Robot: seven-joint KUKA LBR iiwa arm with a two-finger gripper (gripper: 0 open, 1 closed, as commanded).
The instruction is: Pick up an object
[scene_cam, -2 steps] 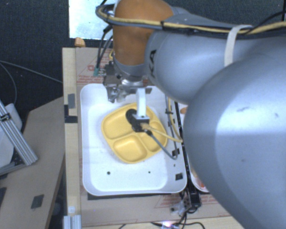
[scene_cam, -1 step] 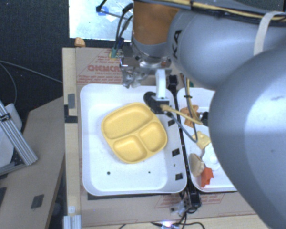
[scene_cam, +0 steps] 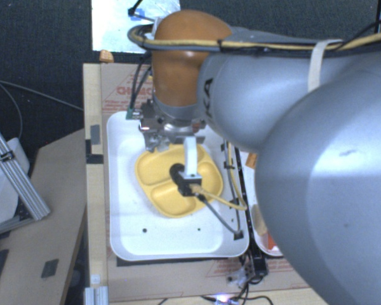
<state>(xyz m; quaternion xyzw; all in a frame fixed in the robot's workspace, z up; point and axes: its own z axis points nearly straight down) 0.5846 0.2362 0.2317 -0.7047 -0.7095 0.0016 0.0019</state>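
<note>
Grey arm (scene_cam: 305,138) looms closest, covering nearly all of the right bin (scene_cam: 261,230); an orange scrap (scene_cam: 270,240) there is unclear. Its gripper (scene_cam: 168,138) hangs over the far edge of the yellow divided dish (scene_cam: 153,178) in the left bin (scene_cam: 124,234); how open it is cannot be told. Bare bin floor lies nearer and left of the dish.

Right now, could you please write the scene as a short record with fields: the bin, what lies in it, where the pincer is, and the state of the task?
bin: left white bin, holding one thing
contents: yellow plate with compartments, lying flat near the bin's middle
pincer: above the plate's far edge
arm: grey with an orange band, reaching in from the right
task state: plate lies in the bin, not lifted
</note>
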